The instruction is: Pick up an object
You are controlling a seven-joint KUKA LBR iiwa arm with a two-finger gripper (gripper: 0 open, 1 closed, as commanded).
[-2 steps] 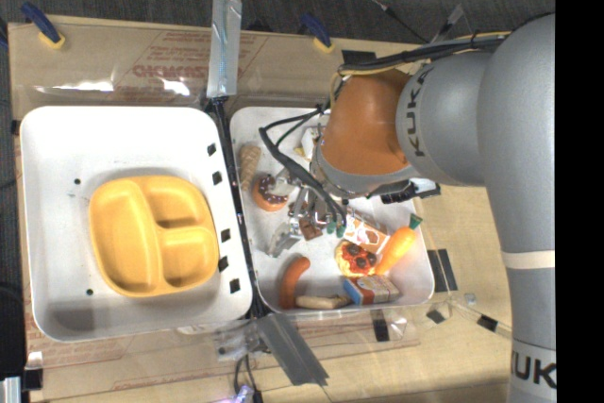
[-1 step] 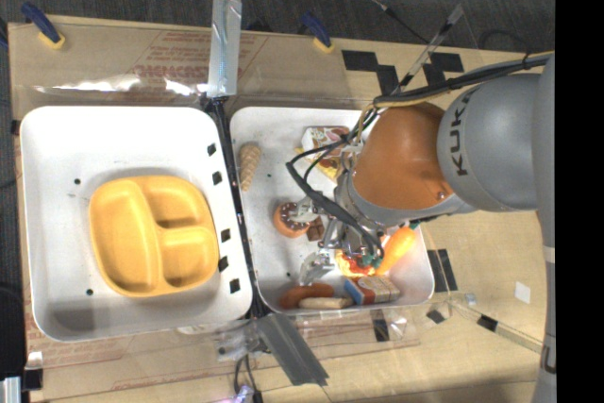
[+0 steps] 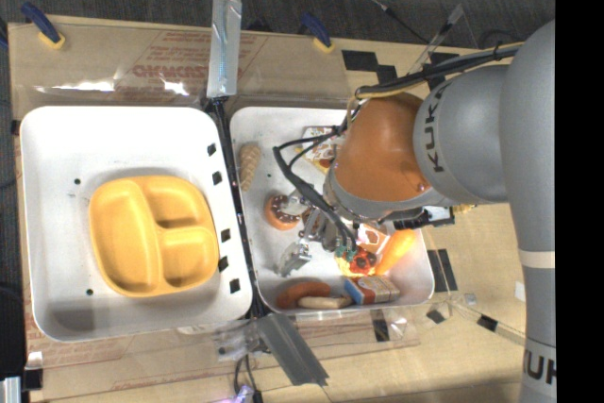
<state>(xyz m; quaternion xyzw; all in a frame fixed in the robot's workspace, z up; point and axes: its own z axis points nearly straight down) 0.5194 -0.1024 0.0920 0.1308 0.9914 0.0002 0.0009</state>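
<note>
The right bin (image 3: 283,123) holds several small objects. A tan ridged bread-like piece (image 3: 248,163) lies by its left wall. A brown frosted donut (image 3: 280,212) sits near the middle. A hot dog in a bun (image 3: 308,295) lies along the front wall, with a small colourful box (image 3: 375,289) to its right and an orange item (image 3: 398,246) behind that box. My gripper (image 3: 302,250) hangs low over the bin's middle, just right of the donut and above the hot dog. The arm's orange band hides the bin's back right part.
The left bin (image 3: 57,146) holds a yellow divided plate (image 3: 151,233). A black divider strip (image 3: 231,203) runs between the bins. Cables loop around the wrist (image 3: 293,160). Clamps and a taped metal bar (image 3: 225,47) stand along the bench's back edge.
</note>
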